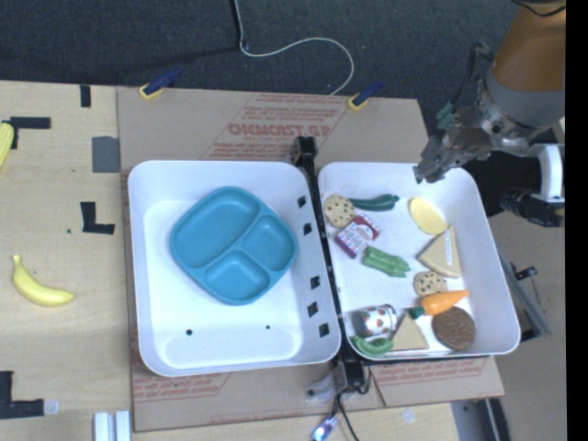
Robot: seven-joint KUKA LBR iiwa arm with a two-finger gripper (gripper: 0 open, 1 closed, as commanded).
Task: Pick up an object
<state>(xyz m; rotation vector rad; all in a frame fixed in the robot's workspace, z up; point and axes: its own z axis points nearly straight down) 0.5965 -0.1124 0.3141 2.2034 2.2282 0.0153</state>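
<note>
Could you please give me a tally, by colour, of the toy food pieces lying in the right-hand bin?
Green: 3
Brown: 3, two cookies and a patty
Yellow or tan: 3
Orange: 1, carrot
Red and white: 2
Total: 12

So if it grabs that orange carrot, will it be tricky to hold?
Probably a bit. The carrot looks like smooth, stiff toy plastic, so it shouldn't flop. Its tapered round shape may slip or roll. It lies crowded against a cookie and a brown patty, leaving little finger room.
</note>
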